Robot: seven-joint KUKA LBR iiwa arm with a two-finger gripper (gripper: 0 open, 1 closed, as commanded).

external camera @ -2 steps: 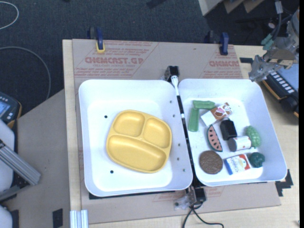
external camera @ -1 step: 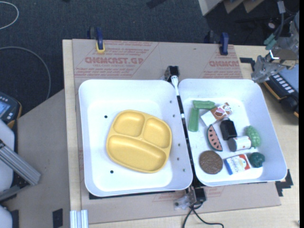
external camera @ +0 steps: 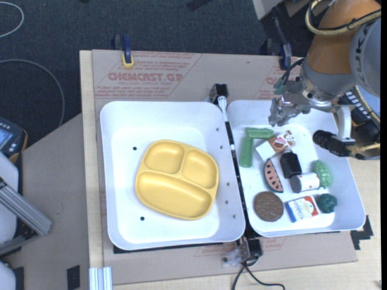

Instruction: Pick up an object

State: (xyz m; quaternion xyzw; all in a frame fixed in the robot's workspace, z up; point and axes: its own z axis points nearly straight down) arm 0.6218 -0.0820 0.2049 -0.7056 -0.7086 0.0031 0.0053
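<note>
Hovering my hand (external camera: 282,117) over the back of the right bin (external camera: 351,213), above the green L-shaped piece (external camera: 249,142) and the small red-and-white packet (external camera: 282,142); nothing between the fingers that I can see; open or closed, can't tell from this angle.

Likely target is the green piece, lying flat near the bin's left wall; looks like rigid light plastic, probably a bit slick; I'd pinch across the long narrow leg, not the corner.

Around it: watermelon slice (external camera: 273,175), black block (external camera: 291,163), white cylinder (external camera: 307,181), brown round cookie (external camera: 268,205), blue-red-white carton (external camera: 302,208), pale green lumpy item (external camera: 322,173), dark green item (external camera: 327,202); all close together, some touching, so a neighbour could get nudged.

Left bin (external camera: 115,162) holds a yellow divided tray (external camera: 176,179).

Writing: the board on the desk (external camera: 145,76) reads roughly "CHEMCAST GP" in red; print on packet and carton is too small to read.
</note>
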